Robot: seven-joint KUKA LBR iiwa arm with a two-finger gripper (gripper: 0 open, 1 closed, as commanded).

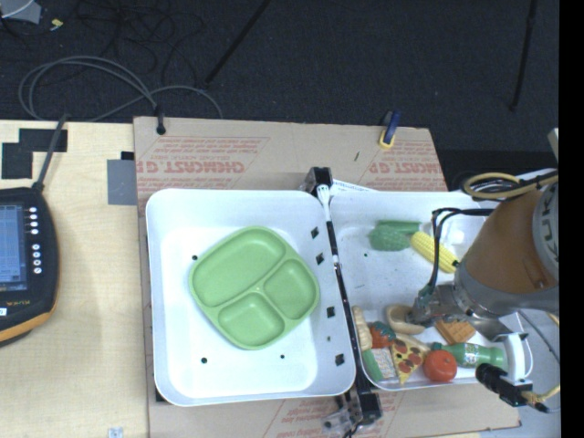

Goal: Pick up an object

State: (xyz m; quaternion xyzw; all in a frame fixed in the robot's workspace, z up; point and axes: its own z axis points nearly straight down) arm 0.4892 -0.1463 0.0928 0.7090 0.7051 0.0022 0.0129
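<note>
My gripper (427, 310) is low in the right bin (365, 272), over a heap of toy food near the bin's front. Just to its left lies a tan mushroom-like piece (400, 318), and a brown bread piece (453, 330) sits to its right. In front of these lie a pizza slice (409, 359), a red tomato (441, 364) and a green bottle (474, 354). A corn cob (429, 247) with a green husk (394, 236) rests at the back of the bin. The wrist and the orange band (497, 254) hide the gripper's tip.
The left bin (173, 336) holds a green three-part plate (254, 286). A red and orange piece (365, 336) lies against the divider (330, 272) between the bins. A handheld pendant (23, 258) sits on the bench at far left, and cables run behind.
</note>
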